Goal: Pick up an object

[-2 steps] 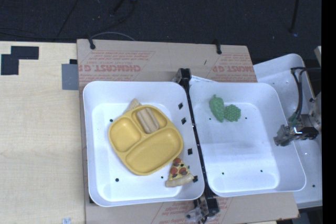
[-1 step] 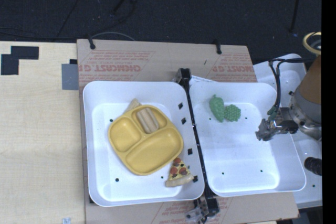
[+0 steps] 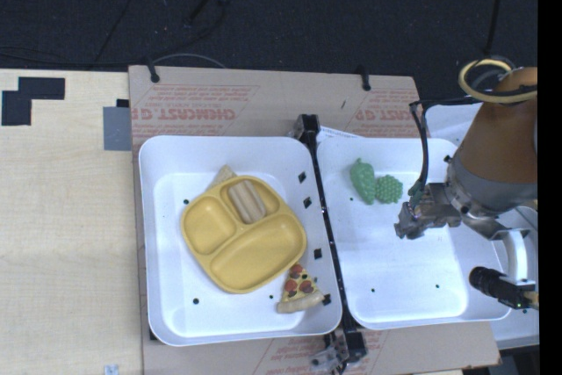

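My hand hovers low in the bin; the green toy lies just beyond-left, long axis slanted. Finger spread: cannot tell.

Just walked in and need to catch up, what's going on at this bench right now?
A robot arm reaches in from the right, its gripper low over the right bin, just beside two green toy pieces. Nothing shows between its fingers. The left bin holds a yellow divided plate and a pizza slice toy.
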